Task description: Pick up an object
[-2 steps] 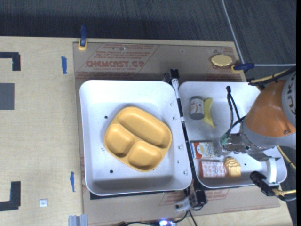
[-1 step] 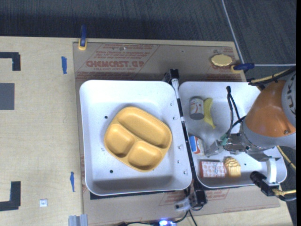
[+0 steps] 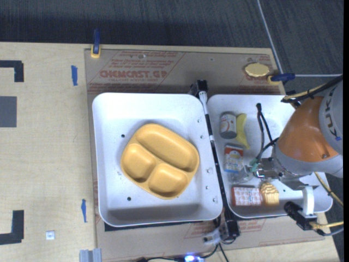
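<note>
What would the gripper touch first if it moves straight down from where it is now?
Probably the small golden-brown item below the gripper, beside the red and white packet in the right bin. Depth is unclear from above.

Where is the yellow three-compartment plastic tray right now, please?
The yellow three-compartment plastic tray lies in the middle of the left white bin, tilted, across the divider from the right white bin.

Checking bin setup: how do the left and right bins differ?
The left bin holds one big yellow three-compartment tray; the right bin holds several small packaged items. The arm hangs over the right bin, not the left. Both are shallow and white.
</note>
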`<state>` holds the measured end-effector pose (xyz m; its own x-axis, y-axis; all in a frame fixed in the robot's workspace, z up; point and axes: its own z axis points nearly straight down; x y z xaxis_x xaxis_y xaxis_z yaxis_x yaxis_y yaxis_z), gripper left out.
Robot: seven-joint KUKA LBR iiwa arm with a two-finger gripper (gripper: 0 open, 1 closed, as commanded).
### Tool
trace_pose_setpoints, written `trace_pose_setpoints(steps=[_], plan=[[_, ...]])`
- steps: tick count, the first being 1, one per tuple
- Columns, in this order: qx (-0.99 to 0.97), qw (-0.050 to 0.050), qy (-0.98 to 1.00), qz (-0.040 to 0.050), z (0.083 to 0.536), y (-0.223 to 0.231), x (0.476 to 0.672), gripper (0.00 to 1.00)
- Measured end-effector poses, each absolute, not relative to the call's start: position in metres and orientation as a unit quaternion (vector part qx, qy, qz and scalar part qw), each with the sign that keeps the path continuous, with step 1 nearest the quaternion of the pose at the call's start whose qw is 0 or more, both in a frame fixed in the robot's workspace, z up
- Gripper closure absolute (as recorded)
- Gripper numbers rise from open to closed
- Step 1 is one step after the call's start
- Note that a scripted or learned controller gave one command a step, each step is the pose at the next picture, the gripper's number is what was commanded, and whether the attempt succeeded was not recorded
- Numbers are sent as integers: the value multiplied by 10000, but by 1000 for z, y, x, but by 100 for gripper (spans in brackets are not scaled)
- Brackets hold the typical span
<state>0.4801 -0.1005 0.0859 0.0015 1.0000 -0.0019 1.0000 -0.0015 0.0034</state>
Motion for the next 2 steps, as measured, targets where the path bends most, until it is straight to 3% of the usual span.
trace_pose_setpoints(steps=[1,2], plan=[[7079,46,7062,23,97,-101,482,100],[7080,45,7062,22,97,-101,482,0]])
